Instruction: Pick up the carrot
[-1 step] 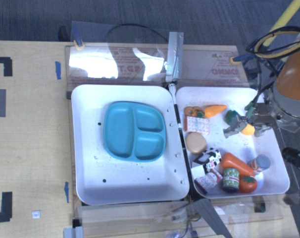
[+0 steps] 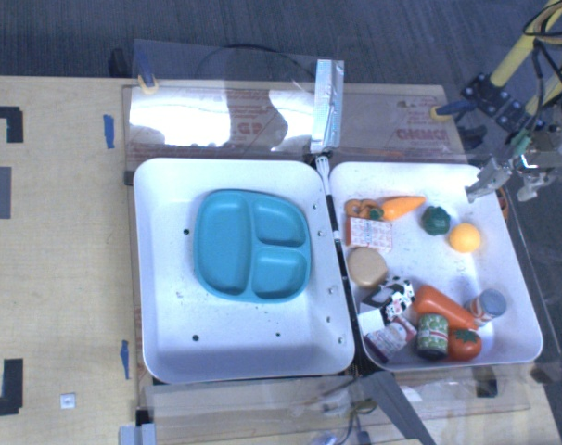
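Camera view | carrot [image 2: 402, 207] in right bin [image 2: 527, 332], apart from jaws [image 2: 504, 176] | jaws' state unclear

Robotics lab, taped wooden bench [image 2: 49, 276], two white bins [image 2: 160, 276], cabling [image 2: 531, 35]

The carrot [image 2: 402, 207] lies near the back of the right bin [image 2: 517, 276]. Just left of the carrot, a small orange thing [image 2: 357, 209] and a pink box [image 2: 369, 235] crowd in. Just right of the carrot sits a dark green ball [image 2: 436, 220], with an orange ball [image 2: 465, 238] past it. Behind the carrot the white floor is bare up to the bin wall. In front of the carrot is a bare patch too.
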